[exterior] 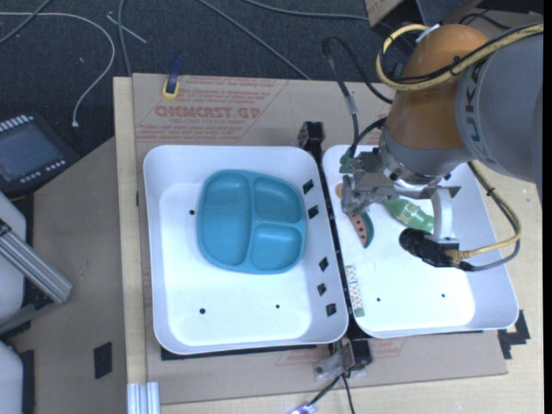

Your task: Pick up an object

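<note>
The grey arm, with its orange band, is seen reaching in from the right over the right bin, while a blue divided plate is set in the left bin. The gripper is lowered at the right bin's far left, though its state cannot be told. Just beside it, a watermelon-slice toy and what may be a green object are seen.
</note>
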